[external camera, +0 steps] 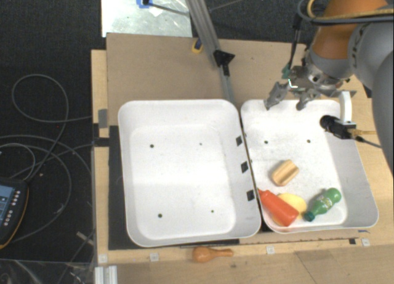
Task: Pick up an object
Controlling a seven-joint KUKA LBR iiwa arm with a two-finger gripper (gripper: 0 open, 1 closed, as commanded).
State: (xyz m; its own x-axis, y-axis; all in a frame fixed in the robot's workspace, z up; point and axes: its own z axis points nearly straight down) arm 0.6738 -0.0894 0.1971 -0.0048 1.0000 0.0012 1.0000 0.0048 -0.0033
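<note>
Setting: a bench topped with brown board (160, 67), standing on dark carpet with loose black cables (37, 110) and a dark handheld controller with a lit screen (9, 206) on the floor to the left. Nearest item: one small orange-brown gourd-shaped object (212, 253), lying on the bench's front edge, outside both bins. Next: a shallow white left bin (184, 166) and a shallow white right bin (295, 141), side by side, their shared rims joined by three small black clips (244, 167). Contents of the right bin, near corner: one red-orange tapered carrot-like piece (278, 209), lying against the near rim; one small yellow rounded piece (294, 202), touching the red-orange piece on its far side; one green plastic bottle with a white label (322, 204), lying on its side just beside the yellow piece. A little farther in, apart from that cluster: one tan short cylindrical roll (284, 172), lying on the bin floor. Far end of the right bin: the two-finger gripper (288, 100), hanging over the far rim, well apart from all four items, its dark fingers (271, 100) spread wide with open space between them. Beyond: a slanted grey metal pole (203, 18) crossing the board, and a scrap of blue tape (143, 2) on a pale floor panel.
</note>
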